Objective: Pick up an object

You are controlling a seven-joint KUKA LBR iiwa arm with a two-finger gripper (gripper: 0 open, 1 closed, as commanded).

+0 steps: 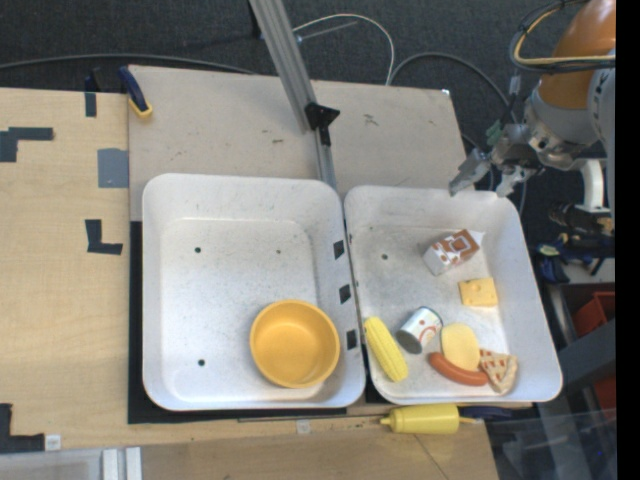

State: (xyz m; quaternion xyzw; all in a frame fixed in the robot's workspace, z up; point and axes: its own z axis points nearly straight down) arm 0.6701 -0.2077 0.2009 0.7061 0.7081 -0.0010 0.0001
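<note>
My gripper (490,176) hangs over the far right corner of the right bin (400,208), with its fingers spread and nothing between them. Below it in that bin lie a small white and brown carton (452,250), a yellow cheese cube (479,292), a tin can on its side (419,329), a corn cob (385,348), a yellow oval piece (460,346), a red sausage (457,371) and a pizza slice (498,369). A yellow bowl (293,342) sits in the left bin (200,218).
A yellow mustard bottle (427,419) lies on the bench just in front of the right bin. A grey metal pole (285,48) slants up from between the bins. Cables run across the dark floor behind the bench.
</note>
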